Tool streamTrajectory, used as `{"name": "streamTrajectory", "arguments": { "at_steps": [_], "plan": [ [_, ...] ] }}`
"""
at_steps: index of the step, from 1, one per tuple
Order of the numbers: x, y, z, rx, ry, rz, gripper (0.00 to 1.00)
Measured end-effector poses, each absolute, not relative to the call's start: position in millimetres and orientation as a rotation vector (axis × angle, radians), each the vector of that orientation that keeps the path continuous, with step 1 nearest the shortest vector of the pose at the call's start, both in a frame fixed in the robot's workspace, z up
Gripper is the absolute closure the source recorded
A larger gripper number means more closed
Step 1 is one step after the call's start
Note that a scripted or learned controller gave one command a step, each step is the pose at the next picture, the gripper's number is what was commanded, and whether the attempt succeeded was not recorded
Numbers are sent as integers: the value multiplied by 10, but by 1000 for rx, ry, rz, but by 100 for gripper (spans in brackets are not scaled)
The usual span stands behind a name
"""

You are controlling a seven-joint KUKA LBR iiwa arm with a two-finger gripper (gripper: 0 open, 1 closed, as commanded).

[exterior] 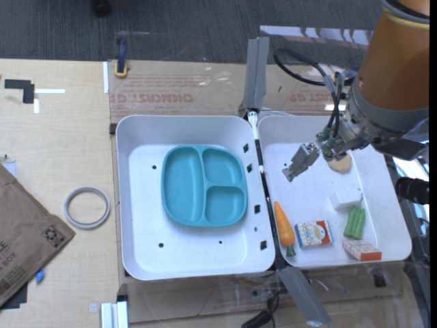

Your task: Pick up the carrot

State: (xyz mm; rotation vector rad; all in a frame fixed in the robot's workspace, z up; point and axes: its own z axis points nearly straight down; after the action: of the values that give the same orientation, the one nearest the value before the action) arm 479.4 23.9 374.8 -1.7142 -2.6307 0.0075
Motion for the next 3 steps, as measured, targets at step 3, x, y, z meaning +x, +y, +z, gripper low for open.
{"name": "streamTrajectory", "arguments": {
  "at_steps": [3],
  "plan": [
    [4789, 140, 3098, -653, -3068, 3, 0]
  ]
}}
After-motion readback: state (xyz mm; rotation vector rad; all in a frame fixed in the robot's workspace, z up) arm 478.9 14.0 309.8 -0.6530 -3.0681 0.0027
